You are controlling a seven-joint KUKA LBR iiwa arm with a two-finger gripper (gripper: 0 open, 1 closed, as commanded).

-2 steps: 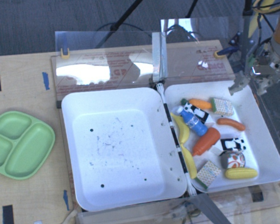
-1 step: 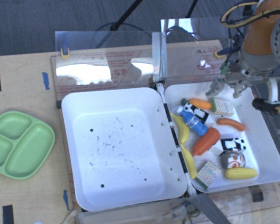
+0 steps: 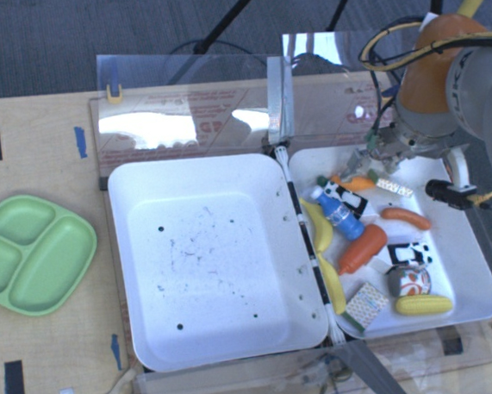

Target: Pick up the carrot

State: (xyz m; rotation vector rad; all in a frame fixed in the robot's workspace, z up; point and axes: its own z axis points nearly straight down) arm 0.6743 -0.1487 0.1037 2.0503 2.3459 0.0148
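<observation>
Carrot (image 3: 363, 248) in right bin (image 3: 472, 296), long axis running 2-to-8 o'clock, lies at 7 o'clock from gripper (image 3: 379, 155); finger state cannot be told

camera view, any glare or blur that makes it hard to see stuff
In the camera view, bright glare streaks the clear plastic back wall behind the left white bin; the gripper is soft and hard to resolve; the orange carrot in the right white bin is evenly lit and fairly sharp.
</observation>
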